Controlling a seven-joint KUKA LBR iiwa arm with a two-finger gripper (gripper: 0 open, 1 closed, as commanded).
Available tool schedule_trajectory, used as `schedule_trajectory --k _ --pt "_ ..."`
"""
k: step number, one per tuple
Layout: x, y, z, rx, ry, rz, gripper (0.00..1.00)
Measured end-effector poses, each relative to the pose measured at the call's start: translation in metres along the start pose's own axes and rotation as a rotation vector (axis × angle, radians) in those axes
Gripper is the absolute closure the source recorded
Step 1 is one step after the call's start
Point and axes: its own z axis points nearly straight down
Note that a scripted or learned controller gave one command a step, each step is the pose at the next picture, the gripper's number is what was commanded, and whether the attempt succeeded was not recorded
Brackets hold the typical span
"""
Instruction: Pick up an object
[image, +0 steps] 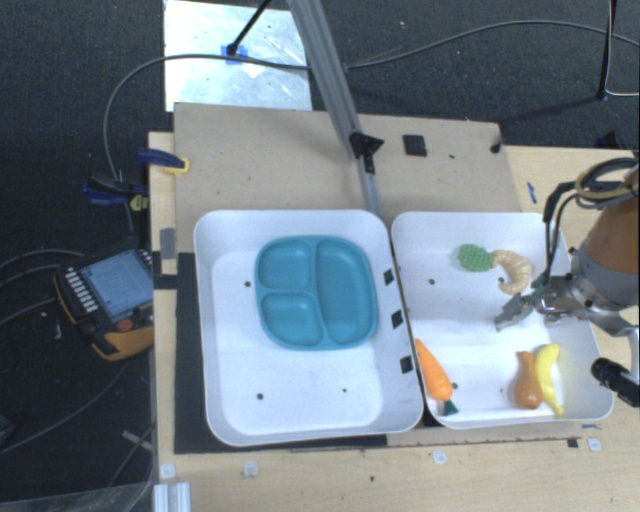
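Illumination is even and moderately bright across the worktop (300, 160), consistent with diffuse overhead light. The two white bins (300, 410) read near overexposed, with little surface detail on their floors. Shadows are soft and short; a faint one lies beneath the tool (515, 312). A reflective sheet (225, 60) at the top left shows mottled glare. The dark floor (60, 400) is underexposed. Overall sharpness is modest, with a grainy texture and soft edges on small items.

A blue sectioned plate (316, 292) lies in the left bin (225, 400); a handheld pendant (108, 300) rests on the floor.
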Motion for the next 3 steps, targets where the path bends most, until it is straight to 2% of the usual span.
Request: schedule_trajectory --k 1,2,3 --pt "0.001 0.003 0.061 -0.006 -0.001 0.000 0.00" --pt "0.000 0.005 0.046 -0.012 -0.003 0.000 1.00" --pt "0.001 0.011 -0.017 -0.009 -0.003 -0.004 1.00"
